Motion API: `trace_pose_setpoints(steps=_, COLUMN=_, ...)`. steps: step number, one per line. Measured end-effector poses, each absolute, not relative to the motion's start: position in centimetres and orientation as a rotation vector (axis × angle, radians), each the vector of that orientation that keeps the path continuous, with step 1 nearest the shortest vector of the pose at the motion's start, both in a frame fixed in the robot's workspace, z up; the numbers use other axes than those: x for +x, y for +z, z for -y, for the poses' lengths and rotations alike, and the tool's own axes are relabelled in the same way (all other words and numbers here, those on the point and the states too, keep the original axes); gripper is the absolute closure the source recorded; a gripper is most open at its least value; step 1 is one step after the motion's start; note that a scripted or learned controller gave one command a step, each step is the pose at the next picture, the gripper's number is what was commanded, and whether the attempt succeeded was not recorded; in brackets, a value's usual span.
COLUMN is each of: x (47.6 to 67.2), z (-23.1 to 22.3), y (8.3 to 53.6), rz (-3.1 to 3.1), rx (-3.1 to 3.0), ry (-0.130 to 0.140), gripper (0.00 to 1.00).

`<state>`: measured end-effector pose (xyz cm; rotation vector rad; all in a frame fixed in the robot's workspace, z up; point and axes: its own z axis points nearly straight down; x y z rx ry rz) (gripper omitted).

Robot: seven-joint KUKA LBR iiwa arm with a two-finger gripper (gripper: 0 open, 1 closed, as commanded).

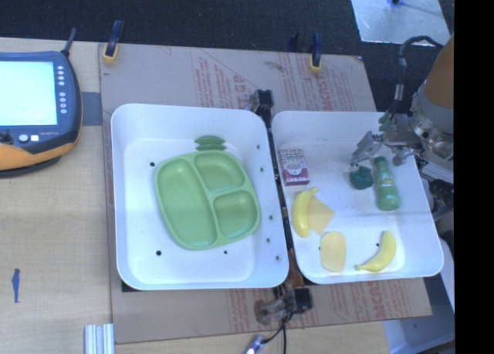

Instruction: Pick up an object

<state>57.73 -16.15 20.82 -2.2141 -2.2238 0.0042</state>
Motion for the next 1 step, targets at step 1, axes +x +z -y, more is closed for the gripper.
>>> trace_pose_setpoints(steps=1, x=60.11, z=18.83, y=9.10, rz=2.223, rx=-2.213, ry=0.005, gripper=0.00)
